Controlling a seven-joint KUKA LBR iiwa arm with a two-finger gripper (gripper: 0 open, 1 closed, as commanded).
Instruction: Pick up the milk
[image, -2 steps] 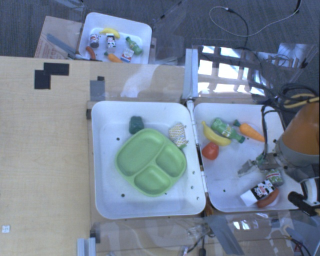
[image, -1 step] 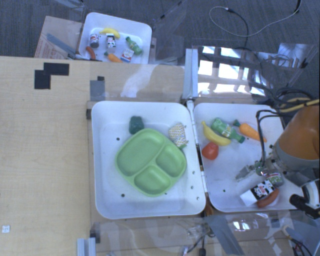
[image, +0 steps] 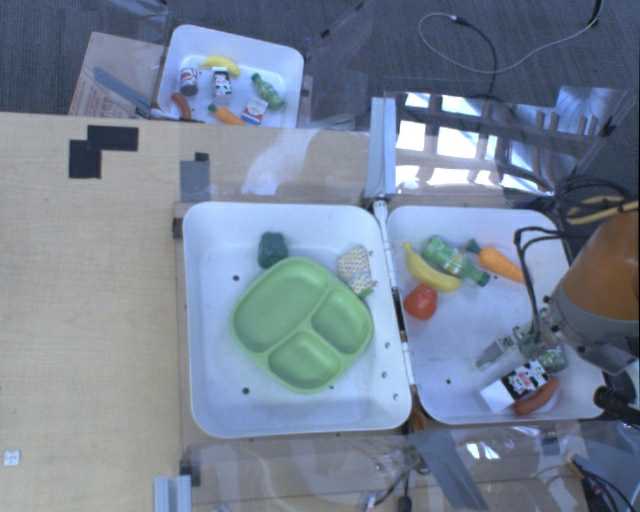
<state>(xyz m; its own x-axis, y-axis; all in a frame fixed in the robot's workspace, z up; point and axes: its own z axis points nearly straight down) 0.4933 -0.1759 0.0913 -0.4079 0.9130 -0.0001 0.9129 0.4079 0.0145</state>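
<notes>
Pale wood tabletop (image: 90, 300) carries two white bins. Over the right bin (image: 450, 380), the pincer (image: 522, 345) hangs, its opening unclear; the milk (image: 515, 386) lies just below it, long axis slanting, touching a sausage (image: 538, 398).

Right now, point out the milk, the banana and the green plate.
milk (image: 519, 384), camera view, on its patterned side.
banana (image: 428, 271), camera view, middle of its curve.
green plate (image: 303, 322), camera view, on the ridge between its compartments.
</notes>
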